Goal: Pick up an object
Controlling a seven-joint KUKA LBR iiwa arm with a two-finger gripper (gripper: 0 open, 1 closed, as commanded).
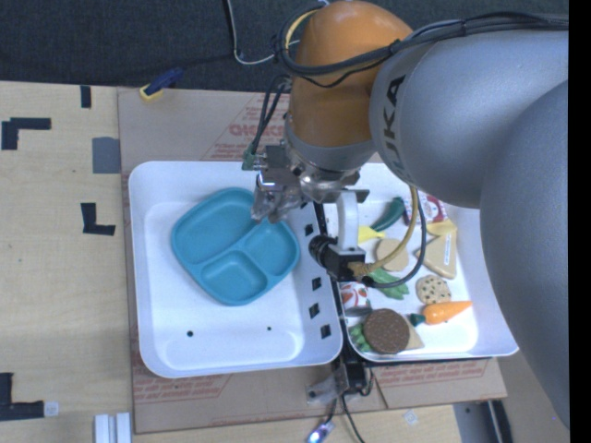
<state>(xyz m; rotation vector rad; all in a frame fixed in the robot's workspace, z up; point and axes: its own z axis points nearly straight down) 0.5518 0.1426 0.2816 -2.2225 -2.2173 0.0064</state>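
A blue divided plate (231, 252) lies tilted in the left white bin (152, 284). The right bin (494, 340) holds several toy foods: a green pepper (392, 212), a pale cheese wedge (443, 247), a round cookie (431, 290), an orange carrot (445, 311) and a brown patty (385, 330). My gripper (314, 218) hangs below the orange wrist band, over the wall between the two bins and at the plate's right edge. The arm's bulk hides the back of the right bin. I see nothing clearly held.
Both bins rest on a cardboard sheet (185, 127) on the wooden bench. A black cable (231, 35) runs across the dark back area, and a yellow and blue clip (162, 82) lies near it. The front of the left bin is bare white floor.
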